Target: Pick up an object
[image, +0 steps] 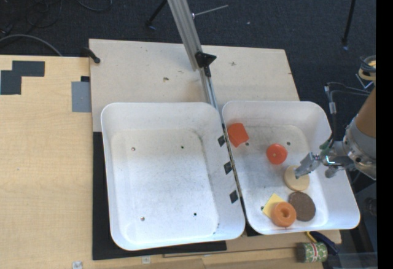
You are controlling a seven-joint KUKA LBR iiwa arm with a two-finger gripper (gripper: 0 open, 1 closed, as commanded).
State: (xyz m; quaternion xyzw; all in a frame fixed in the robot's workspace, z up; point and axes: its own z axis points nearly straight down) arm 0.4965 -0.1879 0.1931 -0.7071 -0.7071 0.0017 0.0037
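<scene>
Taking the tan disc (297, 179) in the right bin (319, 114) as landmark and reading leftward first: an orange block (237, 134) sits well up-left of it by the divider, a red cylinder (276, 153) just up-left, a yellow piece (272, 205) and orange ring (284, 215) below-left, a brown disc (302, 206) just below. The step looks like the reach-and-descend; the gripper (305, 169) hangs at the tan disc's upper edge, nothing visibly between its jaws; next it must centre, lower and close. Whether the jaws are apart is too small and blurred to tell; the arm is cut off at the right.
</scene>
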